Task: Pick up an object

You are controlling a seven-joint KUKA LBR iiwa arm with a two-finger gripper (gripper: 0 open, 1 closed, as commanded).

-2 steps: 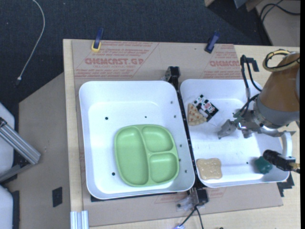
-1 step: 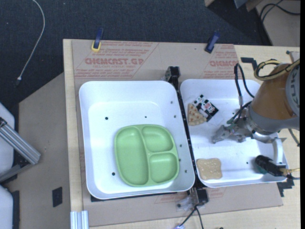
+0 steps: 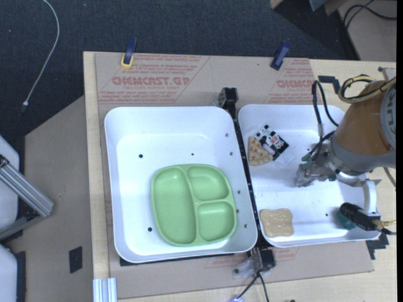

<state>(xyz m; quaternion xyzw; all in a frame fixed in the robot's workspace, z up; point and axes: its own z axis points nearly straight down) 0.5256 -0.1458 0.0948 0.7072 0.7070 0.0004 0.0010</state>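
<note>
White plastic of the right bin point(image 3: 302, 230) surrounds the gripper point(image 3: 306, 176), lowered mid-bin; whether the fingers are spread cannot be told. A toast slice point(image 3: 276, 222) lies at lower left, a waffle piece point(image 3: 257, 150) and patterned block point(image 3: 273, 141) at upper left. The approach is judged underway; a target must be aligned next.

The end effector point(image 3: 310, 173) is too small and blurred to make out its fingertips. Right of it, the arm point(image 3: 368, 131) runs off the picture's edge and hides part of the right bin point(image 3: 296, 228). The patterned object point(image 3: 273, 141) up-left of it is too small to identify.
</note>
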